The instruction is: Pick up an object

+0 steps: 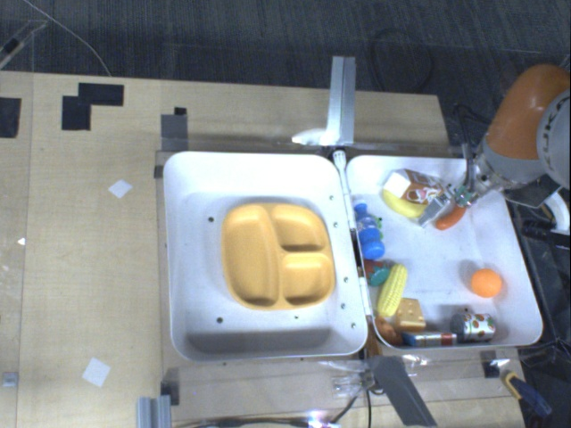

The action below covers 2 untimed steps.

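Several toys are lying in the right bin point(526, 315); our gripper point(452, 201) is hovering at upper right over a red-orange piece point(449, 218) beside the banana point(403, 204). We cannot tell its grip state. We are judging a straight descent safest.

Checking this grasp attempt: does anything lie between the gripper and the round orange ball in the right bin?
Nothing visible does. The gripper is over the cluttered far end of the right white bin, and bare floor separates it from the round orange ball.
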Each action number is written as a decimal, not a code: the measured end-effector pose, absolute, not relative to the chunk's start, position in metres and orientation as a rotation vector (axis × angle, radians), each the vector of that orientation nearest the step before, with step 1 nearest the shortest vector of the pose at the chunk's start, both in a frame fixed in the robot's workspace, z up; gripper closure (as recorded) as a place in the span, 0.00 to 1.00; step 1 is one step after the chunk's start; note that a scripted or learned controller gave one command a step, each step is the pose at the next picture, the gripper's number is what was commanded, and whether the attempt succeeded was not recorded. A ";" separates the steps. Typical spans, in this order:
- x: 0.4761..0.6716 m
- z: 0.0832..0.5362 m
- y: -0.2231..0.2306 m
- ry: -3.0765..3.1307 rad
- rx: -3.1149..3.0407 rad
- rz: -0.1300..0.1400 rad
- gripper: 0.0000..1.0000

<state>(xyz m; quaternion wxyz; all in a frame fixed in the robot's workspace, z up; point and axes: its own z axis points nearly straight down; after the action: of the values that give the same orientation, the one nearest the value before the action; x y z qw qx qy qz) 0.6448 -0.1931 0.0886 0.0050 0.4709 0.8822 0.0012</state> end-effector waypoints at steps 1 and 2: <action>0.661 0.087 -0.105 2.743 1.526 0.003 0.00; 0.666 0.087 -0.108 2.808 1.436 -0.014 0.00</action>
<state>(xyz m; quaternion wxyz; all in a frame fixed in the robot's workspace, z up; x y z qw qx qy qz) 0.6660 -0.1083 0.0874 -0.0062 0.4552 0.8904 -0.0043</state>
